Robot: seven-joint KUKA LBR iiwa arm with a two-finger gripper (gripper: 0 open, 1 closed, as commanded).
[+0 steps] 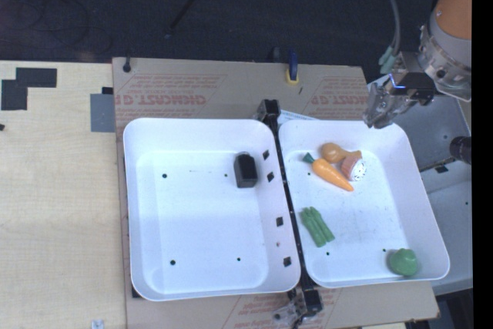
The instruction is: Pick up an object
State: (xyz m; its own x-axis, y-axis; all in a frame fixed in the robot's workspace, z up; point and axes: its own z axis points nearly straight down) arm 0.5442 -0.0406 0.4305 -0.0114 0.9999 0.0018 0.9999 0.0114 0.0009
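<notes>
Hovering at the right bin's [420, 189] far corner, end effector [379, 113] carries nothing I see; its spread I cannot tell. Carrot [333, 174] ungrasped; whole pick remains.

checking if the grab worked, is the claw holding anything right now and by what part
Nothing is held. The claw hangs over the back right corner of the right bin, apart from the carrot and the other items lying in it.

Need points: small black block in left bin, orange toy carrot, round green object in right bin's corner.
small black block [246, 170], camera view, top face
orange toy carrot [333, 176], camera view, mid-body
round green object [403, 262], camera view, centre of its top
</notes>
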